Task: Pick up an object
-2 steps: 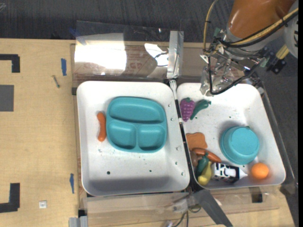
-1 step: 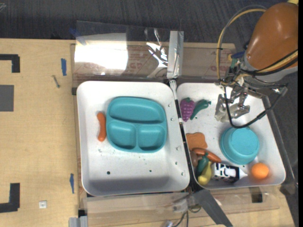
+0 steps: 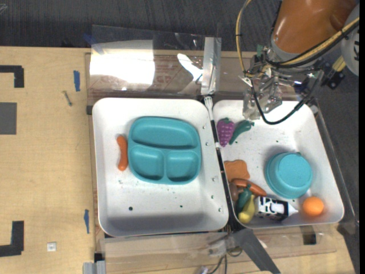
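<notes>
hand: my hand hangs over the far end of the right bin; i cannot tell its state.
nearest target: purple grapes with a green stem, against the divider wall, just left of the hand.
risk: i judge a descent here could clip the wall or nudge the grapes aside.
clutter: teal bowl, orange ball and small toys crowd the near end, inviting a double or glancing grasp.

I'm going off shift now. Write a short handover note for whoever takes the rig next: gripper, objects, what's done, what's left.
Gripper: above the right bin's far end, nothing seen in it.
Right bin: purple grapes nearest the gripper, teal bowl, orange ball, small toy foods near the front.
Left bin: teal divided plate, orange carrot-like piece.
Done: nothing picked.
Left: grasp and lift one object.
</notes>
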